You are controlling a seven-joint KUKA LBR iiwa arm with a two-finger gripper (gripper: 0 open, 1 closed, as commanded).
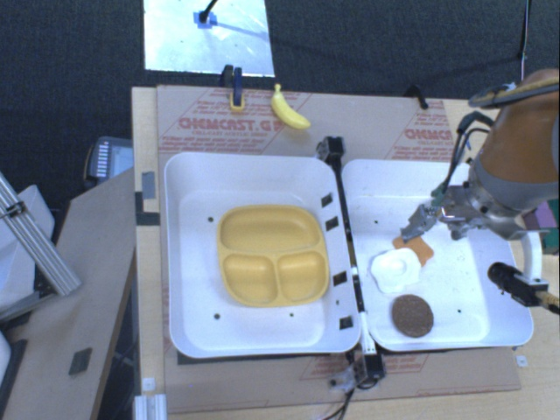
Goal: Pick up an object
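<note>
Over the right bin: gripper, finger state cannot be told, just above an orange piece. Beside it: 1 white piece, 1 brown disc. Left bin: 1 yellow 3-compartment tray.

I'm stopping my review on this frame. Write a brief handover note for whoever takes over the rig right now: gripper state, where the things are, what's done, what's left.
Gripper: low in the right bin, right above the orange piece; whether it is open or shut cannot be told, and no object is seen between its fingers.
Things: white piece beside the orange piece; brown disc nearer the front wall. Yellow divided tray lies in the left bin. Toy banana lies on the board behind the bins.
Done: arm lowered over the right bin's objects.
Left: the grasp and lift, apparently.
</note>
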